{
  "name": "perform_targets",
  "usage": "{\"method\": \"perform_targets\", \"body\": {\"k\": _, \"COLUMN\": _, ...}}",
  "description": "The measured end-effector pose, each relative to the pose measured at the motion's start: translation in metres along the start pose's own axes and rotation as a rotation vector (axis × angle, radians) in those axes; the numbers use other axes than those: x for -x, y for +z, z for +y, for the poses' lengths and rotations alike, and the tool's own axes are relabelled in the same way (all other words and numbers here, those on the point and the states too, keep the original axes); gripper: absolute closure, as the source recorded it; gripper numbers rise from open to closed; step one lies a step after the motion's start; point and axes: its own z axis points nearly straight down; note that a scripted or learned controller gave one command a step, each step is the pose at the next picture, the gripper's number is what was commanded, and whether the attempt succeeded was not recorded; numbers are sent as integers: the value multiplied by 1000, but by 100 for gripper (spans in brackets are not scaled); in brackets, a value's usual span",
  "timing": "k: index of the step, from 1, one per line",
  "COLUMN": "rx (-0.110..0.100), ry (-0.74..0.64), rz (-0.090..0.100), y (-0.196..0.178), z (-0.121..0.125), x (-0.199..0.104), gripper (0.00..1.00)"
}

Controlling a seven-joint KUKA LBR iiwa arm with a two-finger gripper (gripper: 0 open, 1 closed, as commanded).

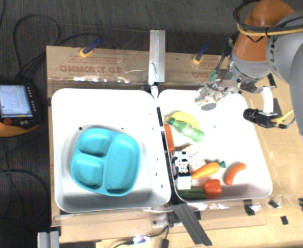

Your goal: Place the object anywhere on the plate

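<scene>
A light blue plate (106,161) with three compartments lies in the left bin (63,118). The right bin (244,138) holds toy food: a yellow piece (188,118), a green bottle (187,131), an orange stick (168,138) along the divider, a black-and-white carton (181,164), a carrot (205,170), an orange sausage (233,173), a red piece (212,188) and a dark green piece (192,194). My gripper (208,98) hangs over the right bin's far edge, above and right of the yellow piece, apart from all the items. I see nothing in it.
A teach pendant (12,105) with cables lies on the floor left of the bench. Cardboard (105,66) with two clamps backs the bins. A metal post (157,56) stands behind the divider.
</scene>
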Motion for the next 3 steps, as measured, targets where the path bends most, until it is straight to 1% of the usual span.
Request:
{"method": "perform_targets", "body": {"k": 1, "rx": -2, "ry": 48, "rz": 1, "y": 28, "z": -43, "x": 9, "gripper": 100}}
{"method": "perform_targets", "body": {"k": 2, "rx": -2, "ry": 173, "rz": 4, "y": 28, "z": -47, "x": -64, "gripper": 100}}
{"method": "perform_targets", "body": {"k": 3, "rx": -2, "ry": 42, "rz": 2, "y": 66, "z": -71, "x": 9, "gripper": 100}}
